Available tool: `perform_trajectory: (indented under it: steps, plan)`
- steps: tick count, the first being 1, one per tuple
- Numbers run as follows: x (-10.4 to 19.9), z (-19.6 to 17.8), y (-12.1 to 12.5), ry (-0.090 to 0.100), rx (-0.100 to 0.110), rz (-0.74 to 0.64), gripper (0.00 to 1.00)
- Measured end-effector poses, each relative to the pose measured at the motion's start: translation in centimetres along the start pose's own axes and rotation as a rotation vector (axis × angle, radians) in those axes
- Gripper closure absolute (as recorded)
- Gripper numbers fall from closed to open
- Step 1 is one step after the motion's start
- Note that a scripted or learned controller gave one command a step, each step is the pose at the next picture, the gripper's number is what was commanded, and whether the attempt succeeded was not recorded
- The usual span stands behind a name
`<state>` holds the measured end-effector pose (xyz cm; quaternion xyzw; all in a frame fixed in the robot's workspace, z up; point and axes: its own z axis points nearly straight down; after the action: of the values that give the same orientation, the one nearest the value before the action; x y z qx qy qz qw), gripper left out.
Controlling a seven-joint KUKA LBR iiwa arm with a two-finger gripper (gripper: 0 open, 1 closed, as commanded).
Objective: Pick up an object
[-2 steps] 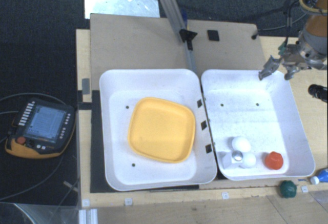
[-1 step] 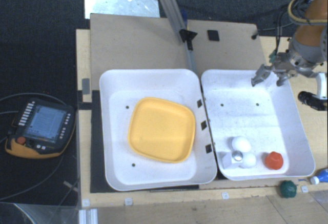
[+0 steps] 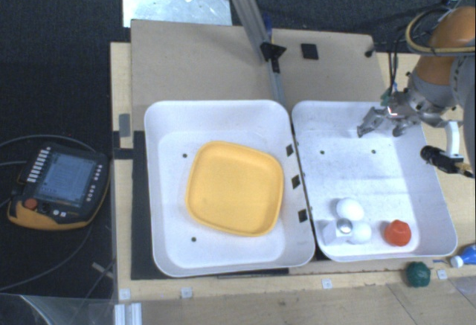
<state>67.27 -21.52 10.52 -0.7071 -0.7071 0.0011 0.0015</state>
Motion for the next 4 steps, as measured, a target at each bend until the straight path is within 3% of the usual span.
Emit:
perform_trajectory:
  steps: [1,2,4]
  plan:
    - [0.0,1.5,0.0,-0.001,-0.004,-0.001,0.00]
    - [0.0,0.4,0.1,-0.002,-0.005,-0.002,1.00]
    - [-0.3,-10.1,0.0,-0.002,-0.010,-0.001,1.00]
